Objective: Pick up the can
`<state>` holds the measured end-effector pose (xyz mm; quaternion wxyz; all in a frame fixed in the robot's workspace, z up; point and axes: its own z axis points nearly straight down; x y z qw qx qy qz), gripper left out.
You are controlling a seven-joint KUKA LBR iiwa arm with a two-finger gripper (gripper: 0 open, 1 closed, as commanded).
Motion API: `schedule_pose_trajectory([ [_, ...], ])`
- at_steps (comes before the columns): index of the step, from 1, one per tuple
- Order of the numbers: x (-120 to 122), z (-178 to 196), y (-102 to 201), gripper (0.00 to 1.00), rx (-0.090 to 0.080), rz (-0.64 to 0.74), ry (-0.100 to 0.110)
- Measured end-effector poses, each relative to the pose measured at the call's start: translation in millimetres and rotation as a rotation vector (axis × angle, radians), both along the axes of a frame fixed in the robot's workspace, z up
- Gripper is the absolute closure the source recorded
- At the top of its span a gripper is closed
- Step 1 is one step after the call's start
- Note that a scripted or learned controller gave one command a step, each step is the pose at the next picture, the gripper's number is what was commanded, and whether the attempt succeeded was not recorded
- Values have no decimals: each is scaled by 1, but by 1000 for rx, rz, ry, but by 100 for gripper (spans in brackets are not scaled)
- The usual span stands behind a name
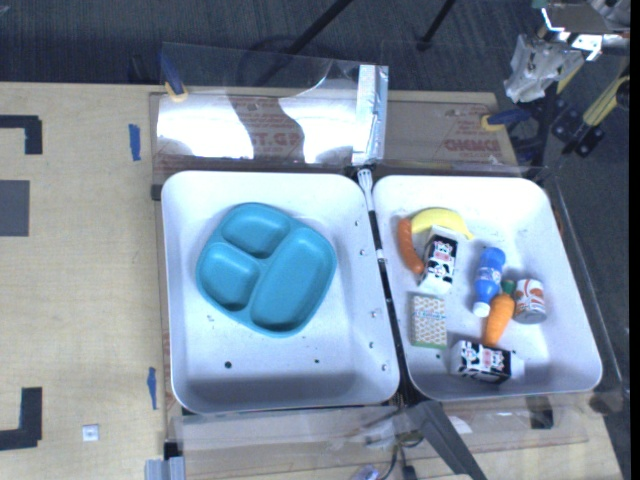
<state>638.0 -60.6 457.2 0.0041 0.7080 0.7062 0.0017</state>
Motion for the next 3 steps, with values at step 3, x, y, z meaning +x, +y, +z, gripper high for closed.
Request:
schedule_pose_trajectory([
  [3,3,33,2,100,-5,5,-15],
])
